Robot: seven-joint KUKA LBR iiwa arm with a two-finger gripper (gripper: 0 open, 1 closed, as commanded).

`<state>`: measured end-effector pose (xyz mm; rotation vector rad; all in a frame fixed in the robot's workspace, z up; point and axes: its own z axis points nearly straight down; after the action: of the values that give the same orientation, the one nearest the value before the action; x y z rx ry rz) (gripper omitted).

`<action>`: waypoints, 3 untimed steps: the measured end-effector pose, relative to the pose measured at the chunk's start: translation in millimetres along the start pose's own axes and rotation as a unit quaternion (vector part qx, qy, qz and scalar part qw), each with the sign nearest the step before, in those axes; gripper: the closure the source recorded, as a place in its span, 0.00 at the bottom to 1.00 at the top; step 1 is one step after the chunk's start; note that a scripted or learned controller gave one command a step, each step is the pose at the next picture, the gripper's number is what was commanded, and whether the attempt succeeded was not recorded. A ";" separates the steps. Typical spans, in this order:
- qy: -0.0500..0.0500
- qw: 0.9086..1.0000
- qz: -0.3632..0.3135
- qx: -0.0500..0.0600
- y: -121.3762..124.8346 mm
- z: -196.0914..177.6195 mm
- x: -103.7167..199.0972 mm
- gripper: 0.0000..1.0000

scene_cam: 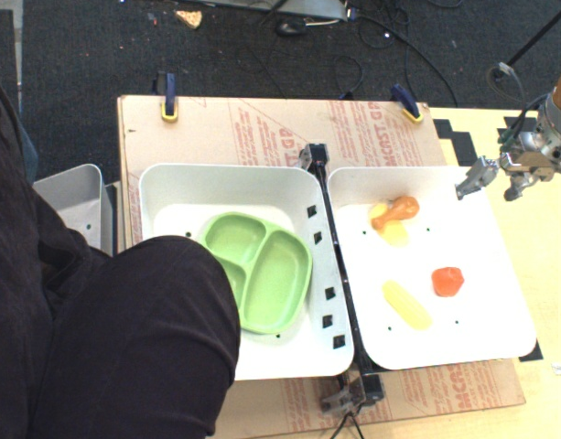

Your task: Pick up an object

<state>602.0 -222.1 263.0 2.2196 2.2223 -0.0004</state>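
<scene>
Gripper (496,180) hangs over the right white plastic bin (481,337), at its far right corner, two metal fingers spread apart, nothing between them. Three items on that bin's floor: an orange drumstick-shaped toy (396,211) near the far edge, touching a pale yellow round piece under it; a red-orange chunky block (447,281) toward the right edge; a yellow oblong toy (406,305) nearer the front. Left white bin (170,186) carries a light green divided plastic plate (266,277), front-left part hidden behind a dark cloth-covered bulk (88,337). Both bins sit on a printed cardboard sheet (253,126), clamped at the far edge. Dark carpet (79,53) beyond, cables strewn across it.
</scene>
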 end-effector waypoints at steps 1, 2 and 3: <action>0.000 1.000 0.000 0.001 3.3 42.2 1.9 0.00; 0.000 1.000 -0.001 0.001 9.6 88.9 7.9 0.00; 0.000 1.000 -0.001 0.001 13.2 132.1 8.1 0.00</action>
<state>615.2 -214.1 130.9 2.2184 2.2263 -0.0025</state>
